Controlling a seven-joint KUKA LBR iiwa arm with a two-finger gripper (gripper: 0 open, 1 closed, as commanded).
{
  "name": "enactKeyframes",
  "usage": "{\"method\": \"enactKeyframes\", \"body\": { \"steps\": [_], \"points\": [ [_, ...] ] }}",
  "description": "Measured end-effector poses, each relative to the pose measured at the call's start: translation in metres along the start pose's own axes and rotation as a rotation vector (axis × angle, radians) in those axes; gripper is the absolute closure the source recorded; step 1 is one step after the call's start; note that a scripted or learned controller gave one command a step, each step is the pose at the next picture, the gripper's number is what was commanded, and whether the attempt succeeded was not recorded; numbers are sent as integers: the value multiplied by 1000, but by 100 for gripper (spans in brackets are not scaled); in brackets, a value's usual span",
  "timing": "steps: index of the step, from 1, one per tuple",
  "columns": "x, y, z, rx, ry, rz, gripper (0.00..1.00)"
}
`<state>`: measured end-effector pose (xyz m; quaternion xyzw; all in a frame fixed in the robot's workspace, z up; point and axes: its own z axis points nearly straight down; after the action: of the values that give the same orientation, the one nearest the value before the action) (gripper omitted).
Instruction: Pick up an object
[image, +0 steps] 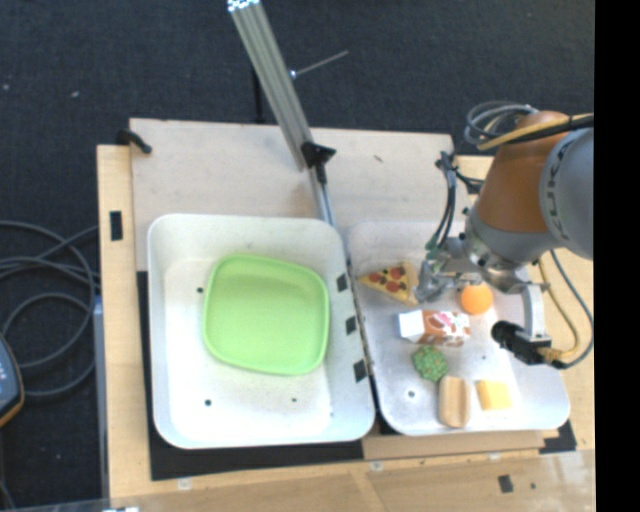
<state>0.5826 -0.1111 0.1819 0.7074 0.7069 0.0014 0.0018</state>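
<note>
Pale wooden bench (240, 170) on dark carpet floor (100, 60)
Black cables (40, 300) loop at left (over the carpet); grey metal pole (275, 80) slants down from top edge w/ a black clamp; even light

The green plate (267, 313) looks like smooth matt plastic. Both white bins (170, 250) seem matt plastic too (scuffed grey in places). The bench (220, 160) reads as pale unpolished wood. The arm's orange band (515, 180) has a slight sheen, perhaps painted metal.
</note>
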Motion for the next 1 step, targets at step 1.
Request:
{"method": "enactKeyframes", "body": {
  "steps": [1],
  "points": [
    [-1, 1, -52, -1, 0, 0, 100]
  ]
}}
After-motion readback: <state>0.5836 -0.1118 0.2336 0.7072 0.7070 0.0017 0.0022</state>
